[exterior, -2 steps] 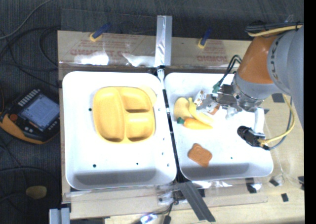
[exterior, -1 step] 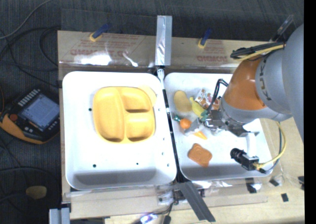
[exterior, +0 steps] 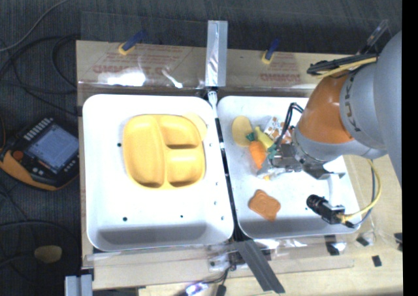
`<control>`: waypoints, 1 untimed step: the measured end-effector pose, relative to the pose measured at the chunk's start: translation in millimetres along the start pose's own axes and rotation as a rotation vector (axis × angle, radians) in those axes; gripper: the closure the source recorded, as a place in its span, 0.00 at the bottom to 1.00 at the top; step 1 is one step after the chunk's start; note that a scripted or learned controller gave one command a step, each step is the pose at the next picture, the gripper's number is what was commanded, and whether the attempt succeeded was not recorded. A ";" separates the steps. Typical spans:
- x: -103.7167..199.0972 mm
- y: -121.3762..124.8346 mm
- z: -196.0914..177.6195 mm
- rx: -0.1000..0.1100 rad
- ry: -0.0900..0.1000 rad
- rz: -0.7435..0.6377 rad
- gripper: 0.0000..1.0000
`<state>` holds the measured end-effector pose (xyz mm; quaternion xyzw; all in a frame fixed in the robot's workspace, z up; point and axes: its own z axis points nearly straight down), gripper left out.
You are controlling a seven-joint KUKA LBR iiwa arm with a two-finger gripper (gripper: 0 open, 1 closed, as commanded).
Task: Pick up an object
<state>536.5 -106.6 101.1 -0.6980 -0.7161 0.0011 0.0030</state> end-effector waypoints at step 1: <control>-15.4 21.4 2.6 0.000 -0.002 0.104 1.00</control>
